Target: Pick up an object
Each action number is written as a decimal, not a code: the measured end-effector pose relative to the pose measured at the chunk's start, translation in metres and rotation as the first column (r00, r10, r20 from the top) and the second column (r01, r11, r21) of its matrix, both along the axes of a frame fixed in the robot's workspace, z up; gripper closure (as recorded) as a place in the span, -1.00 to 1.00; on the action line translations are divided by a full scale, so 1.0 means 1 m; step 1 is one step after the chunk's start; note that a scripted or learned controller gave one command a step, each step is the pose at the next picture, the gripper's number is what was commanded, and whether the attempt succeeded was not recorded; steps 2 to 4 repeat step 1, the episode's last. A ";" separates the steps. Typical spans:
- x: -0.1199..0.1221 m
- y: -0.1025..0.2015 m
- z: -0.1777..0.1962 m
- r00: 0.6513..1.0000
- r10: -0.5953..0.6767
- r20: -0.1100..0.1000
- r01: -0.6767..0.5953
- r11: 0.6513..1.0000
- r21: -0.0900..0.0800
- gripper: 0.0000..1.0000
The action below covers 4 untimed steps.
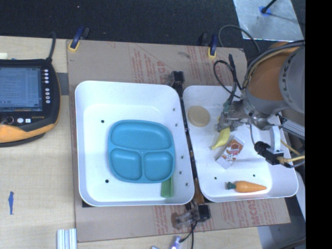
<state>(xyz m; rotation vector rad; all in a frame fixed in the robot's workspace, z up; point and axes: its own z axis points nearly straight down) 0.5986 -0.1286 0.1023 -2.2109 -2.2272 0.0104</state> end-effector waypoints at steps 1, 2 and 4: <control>0.008 0.079 0.096 1.000 -0.002 0.006 0.002 1.000 0.003 1.00; 0.008 0.079 0.096 1.000 -0.002 0.006 0.002 1.000 0.003 1.00; 0.008 0.079 0.096 1.000 -0.002 0.006 0.002 1.000 0.003 1.00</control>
